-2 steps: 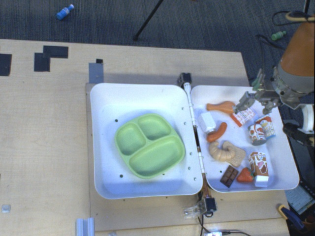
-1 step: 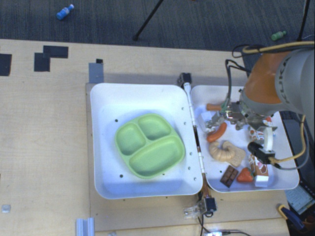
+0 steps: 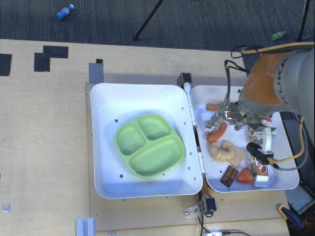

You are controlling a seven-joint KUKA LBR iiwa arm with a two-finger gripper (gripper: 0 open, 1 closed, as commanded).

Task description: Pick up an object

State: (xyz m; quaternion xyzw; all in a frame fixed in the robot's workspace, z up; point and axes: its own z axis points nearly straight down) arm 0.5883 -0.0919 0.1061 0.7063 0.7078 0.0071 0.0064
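My gripper point(image 3: 218, 121) hangs low over the left part of the right bin point(image 3: 285, 183). Its metal tip is just above a red-orange sausage point(image 3: 217, 132) that lies slanted on the bin floor. I cannot see whether it touches the sausage. A tan croissant-like pastry point(image 3: 225, 152) lies just below the sausage. A small orange carrot piece point(image 3: 212, 107) lies beyond the gripper. A brown chocolate bar point(image 3: 229, 176), a red piece point(image 3: 244, 176) and a white block point(image 3: 261, 180) lie along the near wall.
The left bin point(image 3: 103, 102) holds a green divided plate point(image 3: 150, 145). The grey arm with its orange band point(image 3: 263, 80) covers the right bin's far right corner. Black and yellow cables point(image 3: 283, 162) loop over that bin's right side.
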